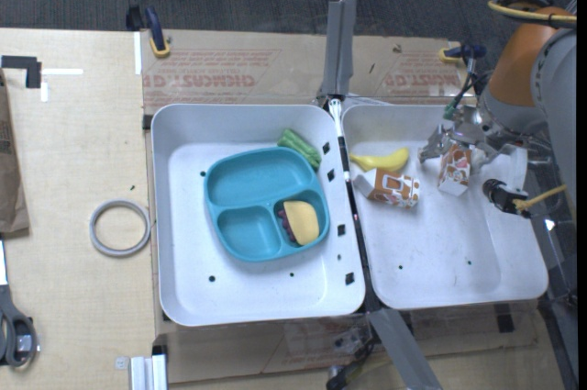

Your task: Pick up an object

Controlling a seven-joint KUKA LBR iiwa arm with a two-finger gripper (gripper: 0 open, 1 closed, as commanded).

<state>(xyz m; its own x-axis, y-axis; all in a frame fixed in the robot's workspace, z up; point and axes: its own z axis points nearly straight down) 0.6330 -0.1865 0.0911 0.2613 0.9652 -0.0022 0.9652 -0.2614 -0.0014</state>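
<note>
Teal tray [252,205] w/ yellow-purple item [301,221], green thing [300,147] beside it. Yellow banana [381,161]. Two cartons [394,188] [455,169], orange & white. White bins [183,223]. Grey arm [550,76], orange band.

Small white-and-orange carton [456,170] upright between the gripper [458,151] fingers over the right bin [459,273]; similar carton [393,188] on its side beside a yellow banana [381,161] near the bin's left wall.

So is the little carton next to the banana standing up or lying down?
Lying down. The carton rests on its long side on the floor of the right bin, just below the banana.
</note>
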